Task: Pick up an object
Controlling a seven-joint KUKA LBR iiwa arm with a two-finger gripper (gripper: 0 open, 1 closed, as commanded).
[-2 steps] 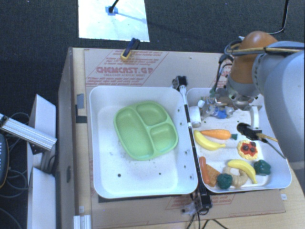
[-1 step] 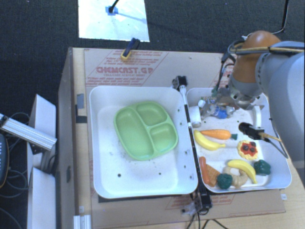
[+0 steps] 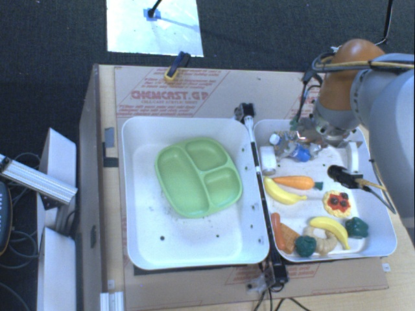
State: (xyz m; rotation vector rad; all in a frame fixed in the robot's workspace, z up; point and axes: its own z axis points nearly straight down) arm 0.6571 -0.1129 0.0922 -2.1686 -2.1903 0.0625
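Overhead, the arm [image 3: 382, 89] reaches down into the right bin [image 3: 379, 238].
Gripper [image 3: 299, 141] grip: cannot tell; carrot [image 3: 295, 182] and 2 bananas [image 3: 283, 192] just below it.

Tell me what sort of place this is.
Probably a robot-grasping lab bench, not a kitchen: a grey arm reaches over two white bins, one holding toy food such as a banana, the other a green tray.

Toys [image 3: 305, 203] crowd the right bin [image 3: 382, 235]; left bin [image 3: 146, 238] floor beside the plate [image 3: 198, 177] lies open.
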